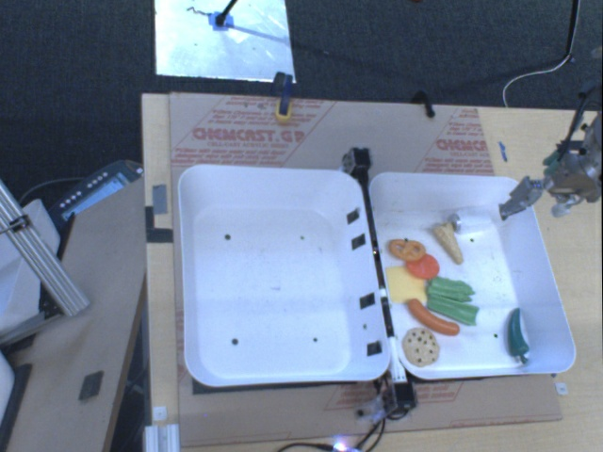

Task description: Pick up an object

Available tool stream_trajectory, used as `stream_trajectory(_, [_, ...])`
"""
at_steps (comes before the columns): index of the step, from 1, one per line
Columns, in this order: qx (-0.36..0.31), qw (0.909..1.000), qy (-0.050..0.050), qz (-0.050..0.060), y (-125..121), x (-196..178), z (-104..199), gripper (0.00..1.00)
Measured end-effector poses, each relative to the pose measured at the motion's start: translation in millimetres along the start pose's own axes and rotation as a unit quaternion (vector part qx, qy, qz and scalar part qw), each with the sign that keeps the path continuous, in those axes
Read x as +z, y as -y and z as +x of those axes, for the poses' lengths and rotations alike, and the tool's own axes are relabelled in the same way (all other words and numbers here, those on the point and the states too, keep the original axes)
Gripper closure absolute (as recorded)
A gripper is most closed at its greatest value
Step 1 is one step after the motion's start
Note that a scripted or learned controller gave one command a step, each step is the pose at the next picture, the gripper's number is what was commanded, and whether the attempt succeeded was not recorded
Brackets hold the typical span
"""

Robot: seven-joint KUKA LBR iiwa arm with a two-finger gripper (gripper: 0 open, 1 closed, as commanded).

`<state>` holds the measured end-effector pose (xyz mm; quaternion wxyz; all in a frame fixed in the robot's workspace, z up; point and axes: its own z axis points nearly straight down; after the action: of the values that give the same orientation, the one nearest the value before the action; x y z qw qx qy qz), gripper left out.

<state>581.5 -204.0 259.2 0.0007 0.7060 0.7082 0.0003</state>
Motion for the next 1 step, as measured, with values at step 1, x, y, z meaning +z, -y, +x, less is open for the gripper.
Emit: stream_trajectory(1, [-0.002, 1.0, 0.0, -0.002, -1.0, -11.4, 0.0, 1.0])
